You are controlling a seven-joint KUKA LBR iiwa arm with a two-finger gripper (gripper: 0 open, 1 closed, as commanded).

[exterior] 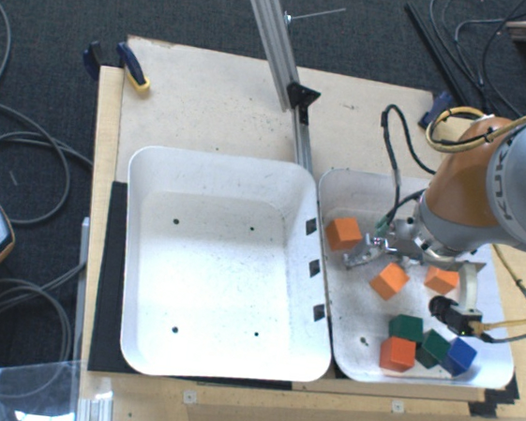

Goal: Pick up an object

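The right bin (pixel 358 340) holds several small blocks. An orange cube (pixel 343 233) lies near its left wall and a second orange cube (pixel 389 281) sits a little right and nearer the front. A third orange block (pixel 441 280) lies partly under the arm. At the front right are a green block (pixel 407 327), a red-orange cube (pixel 398 354), another green block (pixel 436 348) and a blue block (pixel 461 356). My gripper (pixel 364 251) is low in the right bin, between the two orange cubes on the left, right beside the first one. Nothing visibly sits in it.
The left bin (pixel 210 265) lies alongside, its wall meeting the right bin at a row of black clips (pixel 314 267). A metal pole (pixel 280 46) slants over the bench's back. Cables (pixel 393 163) hang from the arm over the right bin.
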